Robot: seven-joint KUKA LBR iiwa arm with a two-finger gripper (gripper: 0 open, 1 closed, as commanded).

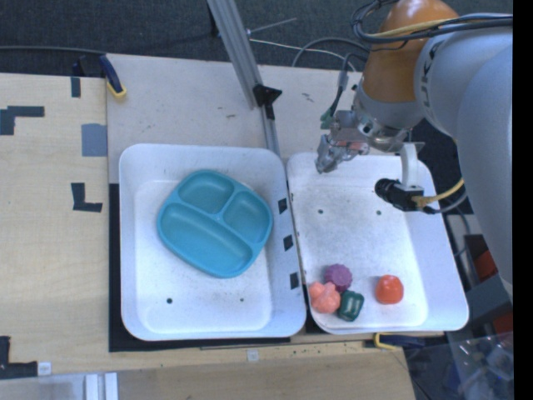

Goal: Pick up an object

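Several small toy foods lie at the near end of the right bin [416, 248]: a purple piece [337, 275], an orange-pink piece [325, 297], a dark green piece [351, 305] and a red-orange piece [389, 289]. My gripper [326, 162] hangs over the far left corner of that bin, well away from the toys. Nothing shows between its fingers.
A blue divided plate [216, 222] lies tilted in the left bin [146, 307]. A slanted metal bar [241, 48] runs down to the gap between the bins. A black cable fitting [396, 193] hangs beside the arm over the right bin.
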